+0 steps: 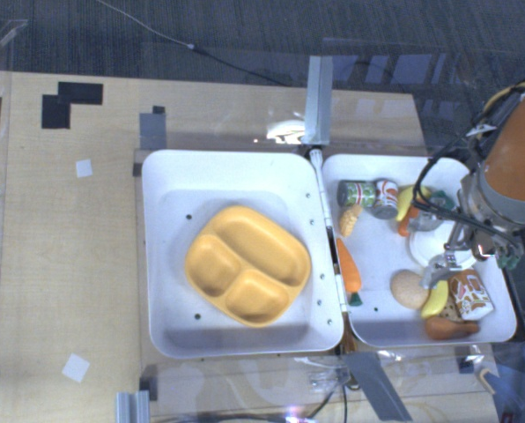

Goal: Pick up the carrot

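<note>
The tool (440,270) is seen low in the right bin (381,329), among a banana (435,300) and a carton (469,296); its opening cannot be told. The carrot (349,269) is laid along that bin's left wall, well apart. It is judged light, stiff and smooth, best taken across its thick middle. The pale tabletop (60,263) is surrounded by dark floor (245,16).

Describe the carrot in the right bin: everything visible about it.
The carrot is a small orange toy-like piece with a dark green stub at its lower end, smooth and probably plastic. It lies flat on the floor of the right bin, along the left wall, its narrow tip pointing up toward the corn cob and its green end toward the near edge. It seems to rest against the wall. The pincer is apart from it, over the items to its right.
</note>
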